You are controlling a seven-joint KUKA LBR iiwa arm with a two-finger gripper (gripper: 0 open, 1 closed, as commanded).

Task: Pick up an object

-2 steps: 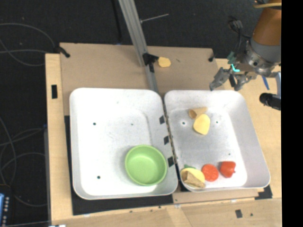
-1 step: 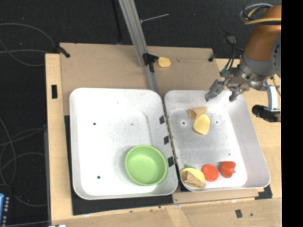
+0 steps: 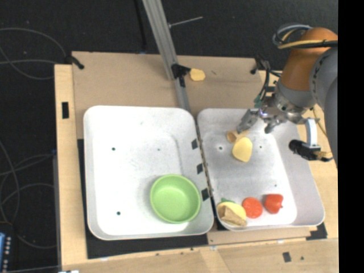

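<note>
The pale yellow pear-shaped object (image 3: 242, 149) lies on the floor of the right bin (image 3: 296, 169), in its upper middle part, with a small tan stub (image 3: 231, 136) just beside its upper left. My gripper (image 3: 257, 123) hangs just above and to the right of that yellow piece, over the bin's far end; my two fingers are spread apart, one reaching down-left toward the tan stub and the other pointing down on the right, and nothing sits between them. Whether my left fingertip touches the stub I cannot tell. My wrist carries its orange band (image 3: 301, 67) up and to the right, above the bench's far right corner. Along the near edge of the same bin sit a red tomato-like ball (image 3: 252, 207), a red pepper-like piece (image 3: 273, 203) just beside it on the right, and a tan wedge with a bit of green behind it (image 3: 232, 213) in the near left corner. The left bin (image 3: 125, 135) holds a light green bowl (image 3: 174, 198), upright, near its near right corner. On the brown bench (image 3: 114, 78) beyond the bins lies a small yellow piece (image 3: 197, 74), beside the foot of a slanted metal post (image 3: 162, 33).
</note>
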